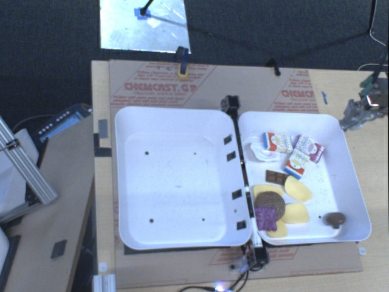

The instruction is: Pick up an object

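Observation:
The right bin (pixel 349 163) holds the objects. Three small red, white and blue cartons (pixel 295 163) lie near its back, next to a white piece (pixel 261 154). Below them sit a brown chocolate square (pixel 275 177), yellow chip-like pieces (pixel 298 189), a round brown cookie (pixel 271 204), a purple bunch of grapes (pixel 265 219) and a small brown mushroom-like piece (pixel 334 219). My gripper (pixel 357 115) hangs at the view's right edge, just outside the right bin's back right corner, apart from all the objects.
The left bin (pixel 121 163) stands beside the right one, joined by a black hinge strip (pixel 240 175). Both rest on a cardboard sheet (pixel 158 84). A shiny metal plate (pixel 143 17) lies beyond the bench.

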